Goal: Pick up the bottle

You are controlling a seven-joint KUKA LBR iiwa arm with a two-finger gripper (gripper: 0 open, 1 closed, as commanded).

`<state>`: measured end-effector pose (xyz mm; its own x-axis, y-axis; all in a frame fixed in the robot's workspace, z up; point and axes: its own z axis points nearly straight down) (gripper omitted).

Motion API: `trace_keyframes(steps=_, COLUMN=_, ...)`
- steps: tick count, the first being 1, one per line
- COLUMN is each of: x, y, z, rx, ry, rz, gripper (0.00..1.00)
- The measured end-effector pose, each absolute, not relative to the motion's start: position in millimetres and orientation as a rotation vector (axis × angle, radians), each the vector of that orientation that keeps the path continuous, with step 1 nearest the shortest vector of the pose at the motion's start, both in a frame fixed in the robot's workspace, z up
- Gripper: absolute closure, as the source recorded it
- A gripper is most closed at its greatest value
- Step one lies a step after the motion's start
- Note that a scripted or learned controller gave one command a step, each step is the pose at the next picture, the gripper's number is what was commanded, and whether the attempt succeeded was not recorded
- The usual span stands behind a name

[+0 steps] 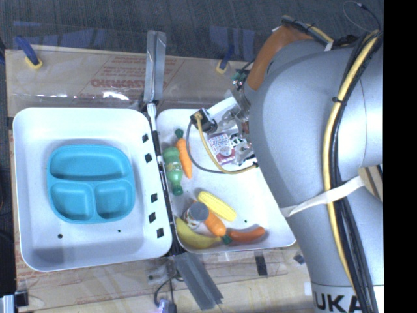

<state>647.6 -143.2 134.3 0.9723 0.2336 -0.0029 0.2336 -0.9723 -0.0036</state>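
Grey and bulky, the arm (pixel 313 155) fills the right side of the view closest to the camera, with a yellow cable and a white strap running over its casing and an orange band (pixel 270 54) near the top. Its gripper (pixel 225 126) reaches over the far part of the right bin, wrapped by a loop of black and yellow cable; whether the jaws are open or closed cannot be told, since the wrist and cable cover them.

Next in size, the left bin (pixel 39 149) holds a blue divided tray (pixel 91 181) with three compartments, lying flat near the middle. The right bin (pixel 273 230) sits just beside it, the two meeting along a black-marked seam.

Inside the right bin, the green bottle (pixel 173 169) lies along the left wall, close to the seam, its length running towards and away from the camera. A carrot (pixel 184 158) lies just beside the bottle on its right, touching or nearly so. A banana (pixel 194 236) curves along the near edge of the bin. A corn cob (pixel 217 205) lies tilted towards the middle. A sausage (pixel 246 235) rests near the front right corner, with a second small carrot (pixel 215 225) between it and the banana. A small grey and brown object (pixel 197 212) sits beside the corn, too unclear to name.
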Motion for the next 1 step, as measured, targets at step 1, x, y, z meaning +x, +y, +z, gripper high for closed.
trace_keyframes(steps=1, x=620.9, y=-90.5, z=90.6, rx=-3.120, ry=-0.329, rz=0.010, gripper=0.00)
